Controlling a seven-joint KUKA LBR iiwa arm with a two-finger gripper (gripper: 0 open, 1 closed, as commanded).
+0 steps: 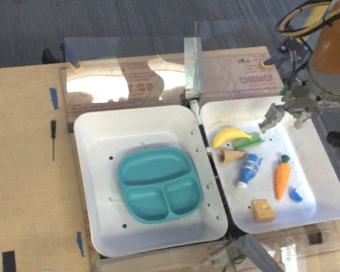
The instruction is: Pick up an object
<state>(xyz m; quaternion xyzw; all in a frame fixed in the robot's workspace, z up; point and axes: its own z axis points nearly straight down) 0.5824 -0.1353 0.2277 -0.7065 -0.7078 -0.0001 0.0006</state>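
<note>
One fixed camera looks down at a slant on the tabletop [23, 178] from fairly far, both bins mid-frame, apparently from the near edge.

The desk [25, 196] looks like matt, bare wood. Both bins [92, 140] are smooth white plastic; the teal tray [158, 184] has a soft sheen.

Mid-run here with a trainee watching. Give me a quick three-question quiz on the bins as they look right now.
1. True or false: the teal tray lies in the right bin.
2. Which toy touches the banana? A) carrot B) green piece C) cracker
3. Fill in: the gripper hovers over the ___ bin.

Key: 1 false, it lies in the left bin; 2 B; 3 right.
</note>
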